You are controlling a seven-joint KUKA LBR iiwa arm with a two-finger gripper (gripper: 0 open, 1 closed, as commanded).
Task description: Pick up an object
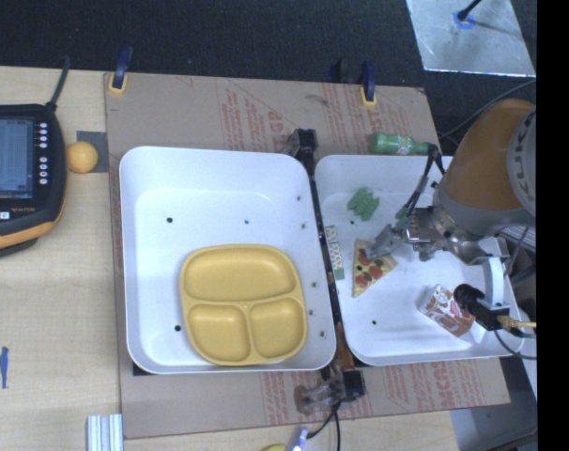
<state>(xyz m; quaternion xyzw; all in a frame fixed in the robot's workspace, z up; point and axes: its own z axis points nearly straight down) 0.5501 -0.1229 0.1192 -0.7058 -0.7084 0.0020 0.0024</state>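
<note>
Yellow tray [243, 303]; jaws above pizza slice [369, 269]

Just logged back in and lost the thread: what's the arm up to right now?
The arm reaches into the right bin, its gripper low over the pizza slice toy. A green piece and a wrapped snack lie nearby in the same bin. The left bin holds a yellow divided tray. Nothing looks lifted yet.

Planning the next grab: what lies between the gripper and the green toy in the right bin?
In the camera view, just bare white bin floor separates the gripper from the green toy. The pizza slice lies on the gripper's other side.
</note>
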